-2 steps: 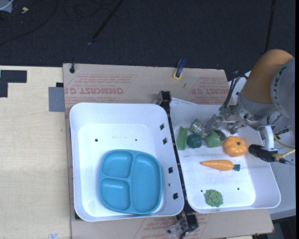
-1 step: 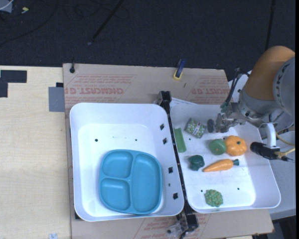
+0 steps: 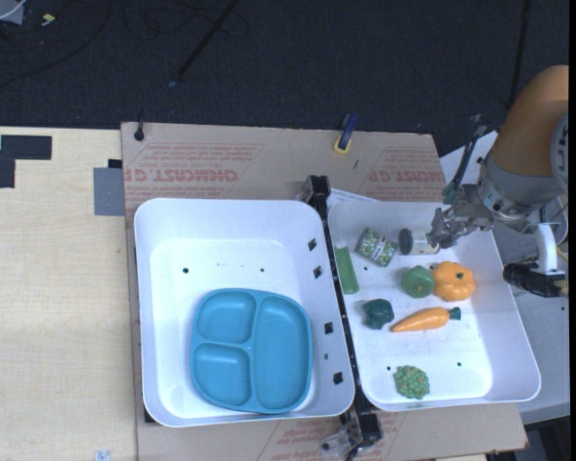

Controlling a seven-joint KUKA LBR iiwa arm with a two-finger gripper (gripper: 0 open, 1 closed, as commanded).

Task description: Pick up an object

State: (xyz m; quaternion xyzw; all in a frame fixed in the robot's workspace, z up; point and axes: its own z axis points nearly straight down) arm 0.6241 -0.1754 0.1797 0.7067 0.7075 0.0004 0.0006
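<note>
Camera view, inspector one: the claw [image 3: 445, 230] sits low over the far part of the right bin [image 3: 518, 353]. Can you read its state?

Inspector two: No. The tips are dark, small and blurred against the bin floor; open or closed, I cannot tell. Nothing shows between them.

One: Nearest items?

Two: A pumpkin [image 3: 453, 280] just below the claw, with a green pepper [image 3: 418, 281] touching its left side. A green can [image 3: 374, 246] lies to the claw's left, tilted, and a small dark knob [image 3: 405, 241] sits between can and claw; its identity is unclear.

One: Further off?

Two: A carrot [image 3: 424, 320] below the pumpkin, a dark green lump [image 3: 377, 312] beside it, and a green stick [image 3: 346, 268] along the bin's left wall. A knobbly green piece [image 3: 412, 382] lies well below. The left bin [image 3: 163, 257] holds a blue tray [image 3: 250, 350], well apart from the claw.

One: The arm?

Two: Cut off at the right edge; orange band [image 3: 542, 123] partly seen.
</note>
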